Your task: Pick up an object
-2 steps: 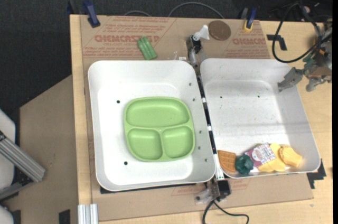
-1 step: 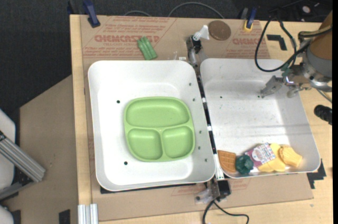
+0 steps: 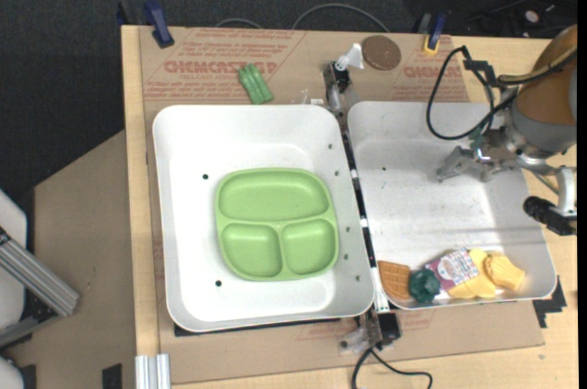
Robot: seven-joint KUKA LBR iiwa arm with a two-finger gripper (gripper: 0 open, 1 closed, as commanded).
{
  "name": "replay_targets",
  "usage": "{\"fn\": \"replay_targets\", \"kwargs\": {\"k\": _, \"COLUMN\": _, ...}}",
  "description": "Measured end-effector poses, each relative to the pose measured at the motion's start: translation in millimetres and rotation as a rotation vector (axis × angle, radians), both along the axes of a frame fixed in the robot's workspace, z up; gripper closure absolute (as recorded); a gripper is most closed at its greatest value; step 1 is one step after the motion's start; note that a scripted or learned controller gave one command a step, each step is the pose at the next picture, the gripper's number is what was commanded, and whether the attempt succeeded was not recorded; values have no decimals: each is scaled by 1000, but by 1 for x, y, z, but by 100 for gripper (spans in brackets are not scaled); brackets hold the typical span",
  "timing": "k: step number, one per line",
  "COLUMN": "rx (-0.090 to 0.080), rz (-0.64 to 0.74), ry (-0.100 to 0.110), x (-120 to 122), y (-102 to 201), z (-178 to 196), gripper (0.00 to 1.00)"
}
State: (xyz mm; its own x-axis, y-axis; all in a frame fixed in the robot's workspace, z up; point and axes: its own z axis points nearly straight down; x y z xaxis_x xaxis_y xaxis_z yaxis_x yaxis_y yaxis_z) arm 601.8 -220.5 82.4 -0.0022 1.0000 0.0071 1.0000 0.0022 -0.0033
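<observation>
Toy food pile (image 3: 463, 275) sits jumbled at lower right of the right bin (image 3: 404, 194); you can't separate items cleanly. Gripper (image 3: 456, 165) at frame's right, fingers spread, empty; arm cut off.

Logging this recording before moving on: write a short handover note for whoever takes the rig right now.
End effector: over the upper part of the right bin, nothing seen in it; finger state unclear.
Toys: clustered along the right bin's lower edge, apart from the end effector.
Green tray: in the left bin.
Done: no pick yet.
Left: move down to the toys, grasp one, lift.
</observation>
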Motion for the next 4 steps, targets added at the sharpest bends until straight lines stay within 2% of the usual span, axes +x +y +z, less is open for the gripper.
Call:
{"fn": "replay_targets", "kwargs": {"k": 1, "rx": 5, "rz": 1, "ry": 7, "x": 58, "y": 2, "z": 2, "gripper": 0}}
{"fn": "replay_targets", "kwargs": {"k": 2, "rx": 8, "rz": -1, "ry": 16, "x": 63, "y": 2, "z": 1, "gripper": 0}}
{"fn": "replay_targets", "kwargs": {"k": 4, "rx": 8, "rz": 1, "ry": 15, "x": 63, "y": 3, "z": 1, "gripper": 0}}
